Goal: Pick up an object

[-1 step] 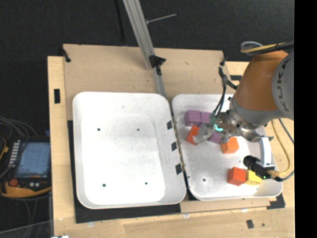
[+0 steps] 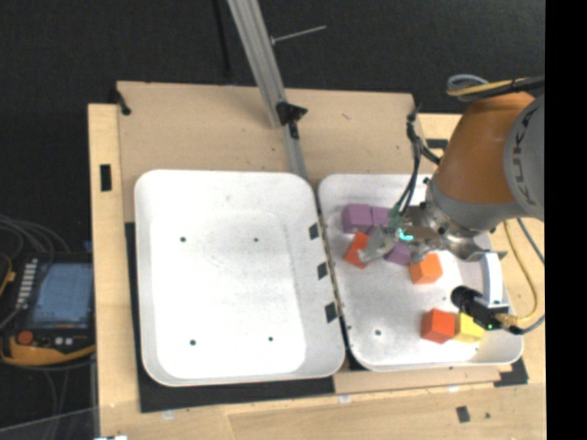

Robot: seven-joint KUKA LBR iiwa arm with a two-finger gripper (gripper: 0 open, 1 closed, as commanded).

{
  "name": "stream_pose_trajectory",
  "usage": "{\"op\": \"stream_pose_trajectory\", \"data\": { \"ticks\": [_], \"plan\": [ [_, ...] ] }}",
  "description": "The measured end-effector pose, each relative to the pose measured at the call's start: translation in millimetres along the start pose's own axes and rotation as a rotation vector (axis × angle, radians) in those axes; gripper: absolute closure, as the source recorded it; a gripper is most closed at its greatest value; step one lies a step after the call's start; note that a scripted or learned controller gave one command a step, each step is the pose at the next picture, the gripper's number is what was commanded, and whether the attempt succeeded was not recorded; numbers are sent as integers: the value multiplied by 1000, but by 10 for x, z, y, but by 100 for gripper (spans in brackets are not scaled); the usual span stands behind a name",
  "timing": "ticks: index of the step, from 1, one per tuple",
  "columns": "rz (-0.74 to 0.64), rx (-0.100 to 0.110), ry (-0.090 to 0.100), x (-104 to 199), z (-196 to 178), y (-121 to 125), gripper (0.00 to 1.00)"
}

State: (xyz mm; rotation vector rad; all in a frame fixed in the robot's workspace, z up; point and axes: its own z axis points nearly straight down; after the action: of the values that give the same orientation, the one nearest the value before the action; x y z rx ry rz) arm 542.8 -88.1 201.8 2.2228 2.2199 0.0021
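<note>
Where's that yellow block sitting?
The yellow block lies in the right bin, near its lower right corner, touching the red block.

Around my bench: dark carpet-like floor (image 2: 110,26), light wooden benchtop (image 2: 202,126), a slanted metal rail (image 2: 260,49) rising from the top edge, and a teach pendant (image 2: 50,305) with cables on the floor at left.

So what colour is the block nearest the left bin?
Orange-red block, clearest in the camera view.
</note>
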Motion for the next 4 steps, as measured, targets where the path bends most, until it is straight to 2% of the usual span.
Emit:
{"op": "stream_pose_trajectory", "data": {
  "ticks": [1,2,3,4],
  "plan": [
    [0,6,-2,-24,437,-64,0],
    [1,5,-2,-52,873,-18,0],
    [2,0,-3,-71,1043,-10,0],
    [8,-4,-1,-76,926,1,100]
  ]
}}
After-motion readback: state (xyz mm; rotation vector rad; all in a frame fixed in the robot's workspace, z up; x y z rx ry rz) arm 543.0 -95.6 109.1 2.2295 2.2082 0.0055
